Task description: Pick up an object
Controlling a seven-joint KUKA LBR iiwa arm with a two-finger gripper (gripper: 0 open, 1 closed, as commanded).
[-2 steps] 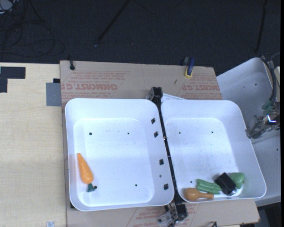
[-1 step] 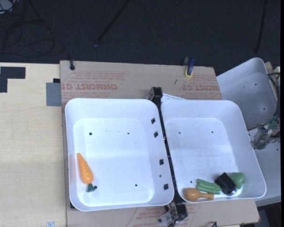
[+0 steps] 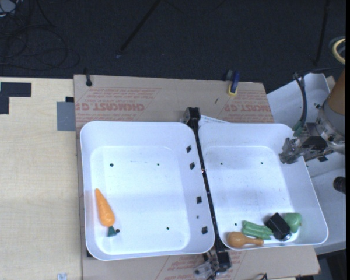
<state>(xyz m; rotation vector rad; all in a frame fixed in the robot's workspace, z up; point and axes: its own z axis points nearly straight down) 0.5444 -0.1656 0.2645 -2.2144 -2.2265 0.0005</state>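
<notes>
An orange carrot (image 3: 104, 209) with a dark green stub lies near the front left corner of the left bin (image 3: 140, 134). In the front right corner of the right bin (image 3: 251, 134) sit a small orange gourd-shaped piece (image 3: 242, 240), a green pod-like vegetable (image 3: 257, 230), a black block (image 3: 278, 226) and a green rounded piece (image 3: 293, 219), all close together. My gripper (image 3: 293, 150) hangs over the right bin's right rim, well behind that cluster, and nothing shows between its fingers.
A black divider strip (image 3: 201, 185) runs between the two bins. The bins rest on a cardboard sheet (image 3: 163, 101) with a blue and yellow clamp (image 3: 233, 83) at its back edge. Cables trail from the arm at the far right.
</notes>
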